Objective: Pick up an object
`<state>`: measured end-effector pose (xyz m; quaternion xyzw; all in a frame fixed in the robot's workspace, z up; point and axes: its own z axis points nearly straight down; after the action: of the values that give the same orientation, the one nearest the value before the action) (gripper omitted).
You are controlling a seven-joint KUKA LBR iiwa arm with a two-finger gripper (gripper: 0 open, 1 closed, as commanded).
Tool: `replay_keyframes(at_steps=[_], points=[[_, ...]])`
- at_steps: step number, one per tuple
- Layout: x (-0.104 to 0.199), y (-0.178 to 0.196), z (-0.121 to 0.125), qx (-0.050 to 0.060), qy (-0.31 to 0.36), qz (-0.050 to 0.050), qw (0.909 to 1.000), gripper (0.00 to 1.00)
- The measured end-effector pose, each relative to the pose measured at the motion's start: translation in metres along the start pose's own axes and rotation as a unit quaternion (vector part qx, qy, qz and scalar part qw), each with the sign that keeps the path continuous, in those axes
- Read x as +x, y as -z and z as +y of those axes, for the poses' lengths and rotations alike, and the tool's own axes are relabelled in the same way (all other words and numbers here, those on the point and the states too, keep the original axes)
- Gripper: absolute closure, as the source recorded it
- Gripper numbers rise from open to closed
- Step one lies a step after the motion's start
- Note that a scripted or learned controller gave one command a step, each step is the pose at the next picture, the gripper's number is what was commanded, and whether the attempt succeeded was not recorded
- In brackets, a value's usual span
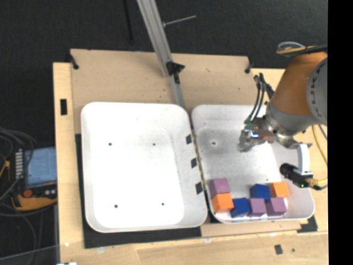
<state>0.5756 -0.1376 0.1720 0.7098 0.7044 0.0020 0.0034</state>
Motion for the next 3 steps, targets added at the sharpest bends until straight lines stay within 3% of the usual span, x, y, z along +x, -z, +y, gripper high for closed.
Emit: replay_keyframes(at_steps=[1,3], points=[[-0.001,0.05,0.002,0.0,0.006,0.0,1.0,1.0],[0.094,0.059,0.018,0.003,0.007,0.002,1.0,1.0]])
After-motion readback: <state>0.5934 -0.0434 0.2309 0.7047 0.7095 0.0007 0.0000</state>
